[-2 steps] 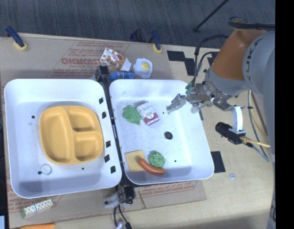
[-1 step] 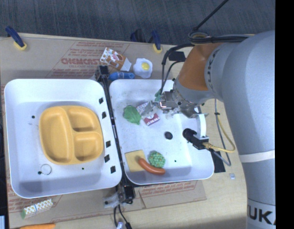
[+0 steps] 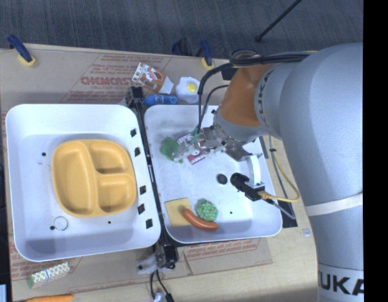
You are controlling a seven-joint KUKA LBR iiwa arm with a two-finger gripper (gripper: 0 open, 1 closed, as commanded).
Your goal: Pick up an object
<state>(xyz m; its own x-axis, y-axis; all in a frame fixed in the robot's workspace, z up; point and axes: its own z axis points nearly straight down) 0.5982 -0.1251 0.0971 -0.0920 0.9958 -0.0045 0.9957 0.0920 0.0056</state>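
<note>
I am hovering my pincer (image 3: 195, 145) low in the right bin (image 3: 264, 225), at about ten o'clock from its centre, just beside the green object (image 3: 169, 148) and touching a pink-and-white packet (image 3: 197, 158). Whether it is gripping anything I cannot tell, so I am judging the pick as not yet done, with lifting remaining.
</note>
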